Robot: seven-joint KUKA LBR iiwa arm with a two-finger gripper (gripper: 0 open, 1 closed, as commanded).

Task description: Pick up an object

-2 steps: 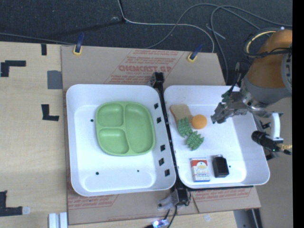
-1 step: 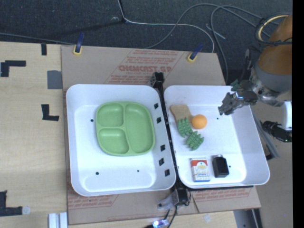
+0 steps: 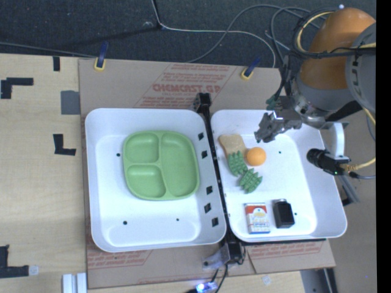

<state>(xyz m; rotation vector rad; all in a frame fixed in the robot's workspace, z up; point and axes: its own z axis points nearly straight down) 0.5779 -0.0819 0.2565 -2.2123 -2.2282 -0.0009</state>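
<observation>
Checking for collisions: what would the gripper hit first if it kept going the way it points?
Probably the orange: the gripper points down toward it from just above. Depth is unclear, so it could land on the bin floor instead.

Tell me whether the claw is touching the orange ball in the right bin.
Apart. The camera view shows a strip of white bin floor between the claw and the orange ball; the claw hangs above and beyond it, holding nothing.

Cardboard sheet (image 3: 183, 81) — yellow clamps (image 3: 99, 63) — black cables (image 3: 183, 28)
</observation>
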